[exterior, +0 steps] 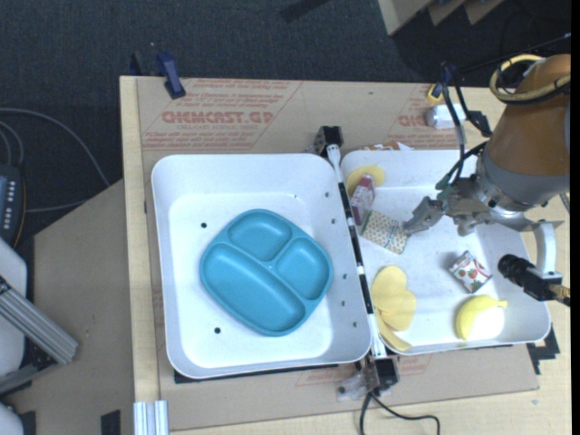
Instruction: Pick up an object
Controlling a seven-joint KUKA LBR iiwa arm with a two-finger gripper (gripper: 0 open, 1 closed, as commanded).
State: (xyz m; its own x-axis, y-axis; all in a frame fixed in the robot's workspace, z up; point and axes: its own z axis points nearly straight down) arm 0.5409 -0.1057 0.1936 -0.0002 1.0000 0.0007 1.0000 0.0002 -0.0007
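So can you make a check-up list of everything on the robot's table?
Surface: cardboard-topped bench bearing a left bin and a right bin.
Job's things: blue divided plate in the left bin; in the right bin, yellow lemon, yellow chips, patterned packet, small bottle, small printed box.
Clutter: blue clamp at the bench's far edge.
Grippers: gripper over the right bin, nothing seen held.
Cables: black cable on the arm; grey cable on the floor.
Surroundings: dark carpet.
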